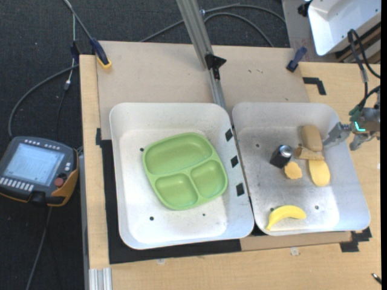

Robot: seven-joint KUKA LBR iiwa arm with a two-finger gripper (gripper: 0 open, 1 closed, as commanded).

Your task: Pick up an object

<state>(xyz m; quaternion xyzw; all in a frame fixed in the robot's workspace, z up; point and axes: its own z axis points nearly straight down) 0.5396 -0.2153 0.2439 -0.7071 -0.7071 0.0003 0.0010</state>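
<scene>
We see a green tray (184, 170) of smooth matt plastic, a glossy yellow banana (285, 214), white bins (136, 119) with a scuffed dull surface, and a tabletop (151, 71) of pale matt wood

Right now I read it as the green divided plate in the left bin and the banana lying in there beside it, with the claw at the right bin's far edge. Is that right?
Not quite. The banana lies in the right bin, near its front edge, not beside the green divided plate. The plate does sit in the left bin, and the claw is at the right bin's right edge, as the camera view shows.
</scene>
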